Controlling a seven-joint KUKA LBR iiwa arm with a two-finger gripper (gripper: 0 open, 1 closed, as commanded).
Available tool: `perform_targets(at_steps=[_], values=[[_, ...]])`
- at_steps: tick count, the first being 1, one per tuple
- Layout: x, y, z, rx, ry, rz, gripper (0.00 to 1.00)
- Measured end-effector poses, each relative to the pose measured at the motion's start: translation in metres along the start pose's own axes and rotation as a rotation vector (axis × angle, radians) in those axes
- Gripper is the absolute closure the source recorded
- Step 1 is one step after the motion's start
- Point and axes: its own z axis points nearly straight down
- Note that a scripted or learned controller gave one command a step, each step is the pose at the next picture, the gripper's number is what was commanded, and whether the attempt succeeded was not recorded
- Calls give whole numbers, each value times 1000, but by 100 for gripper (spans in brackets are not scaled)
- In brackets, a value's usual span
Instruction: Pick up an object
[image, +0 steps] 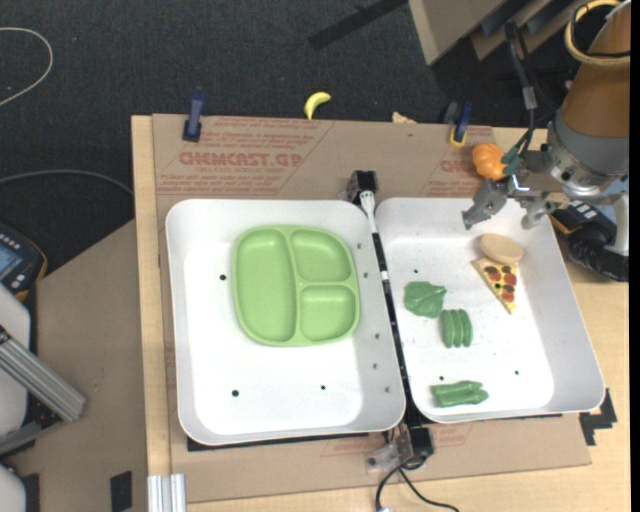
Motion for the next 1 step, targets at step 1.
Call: perform_targets(at_steps=[1], values=[[-6,-58,153,17,4,4,0]])
